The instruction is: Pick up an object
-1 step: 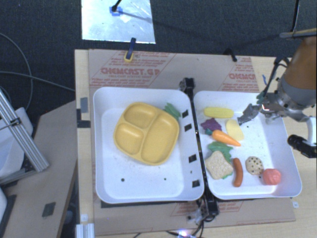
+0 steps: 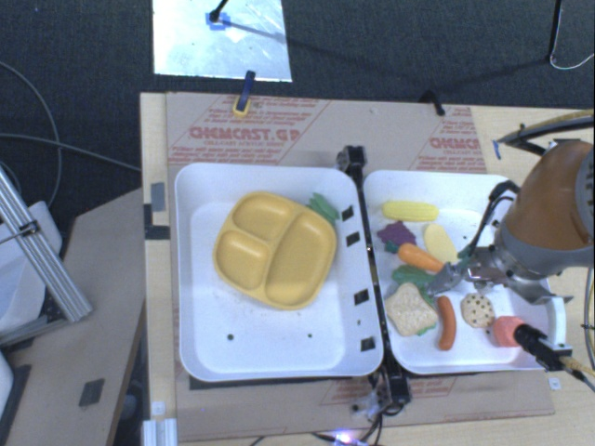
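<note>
The claw [image 2: 453,278] sits beside the carrot [image 2: 420,258]. Its tips blur together, so its state cannot be told. A green item [image 2: 324,207] hides partly under the yellow plate [image 2: 276,249].

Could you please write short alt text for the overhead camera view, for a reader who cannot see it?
A grey and orange robot arm reaches from the right, its gripper low over toy food in the right bin: corn, a carrot, a sausage, a cookie. The left bin holds a yellow divided plate.

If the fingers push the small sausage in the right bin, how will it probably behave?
The sausage looks like a smooth, round toy rod, so it may roll sideways when nudged. It seems rigid and light. Its glossy surface could slip between fingers.
</note>
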Tool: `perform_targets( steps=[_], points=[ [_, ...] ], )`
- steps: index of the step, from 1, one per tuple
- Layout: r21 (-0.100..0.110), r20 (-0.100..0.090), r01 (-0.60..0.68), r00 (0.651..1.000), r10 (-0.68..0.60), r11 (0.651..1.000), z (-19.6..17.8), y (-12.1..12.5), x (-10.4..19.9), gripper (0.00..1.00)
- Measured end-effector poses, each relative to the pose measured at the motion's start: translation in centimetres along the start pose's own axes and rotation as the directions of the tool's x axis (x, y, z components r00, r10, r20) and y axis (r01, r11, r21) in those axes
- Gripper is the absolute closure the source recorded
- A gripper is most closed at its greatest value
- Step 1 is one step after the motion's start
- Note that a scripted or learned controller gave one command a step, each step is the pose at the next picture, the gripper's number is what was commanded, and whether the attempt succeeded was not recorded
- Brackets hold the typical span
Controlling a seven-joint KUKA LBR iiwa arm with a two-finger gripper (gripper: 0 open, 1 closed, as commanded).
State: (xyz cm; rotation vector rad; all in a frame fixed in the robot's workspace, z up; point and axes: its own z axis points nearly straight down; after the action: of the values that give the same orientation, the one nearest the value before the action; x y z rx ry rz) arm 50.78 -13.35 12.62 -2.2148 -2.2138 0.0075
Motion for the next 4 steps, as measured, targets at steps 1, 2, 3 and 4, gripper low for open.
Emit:
perform_targets(
  steps=[1,2,3,4],
  points=[
    [-0.034,0.014,-0.007,1.0,0.008,0.999,3.4,-1.5,-0.3,0.0],
    [-0.034,-0.002,0.007,1.0,-0.007,0.999,2.1,-1.1,0.6,1.0],
    [-0.026,0.004,0.016,1.0,-0.015,1.0,-6.5,7.3,8.1,1.0],
    [-0.011,0.001,0.011,1.0,-0.011,1.0,-5.8,5.4,13.6,1.0]
  ],
)
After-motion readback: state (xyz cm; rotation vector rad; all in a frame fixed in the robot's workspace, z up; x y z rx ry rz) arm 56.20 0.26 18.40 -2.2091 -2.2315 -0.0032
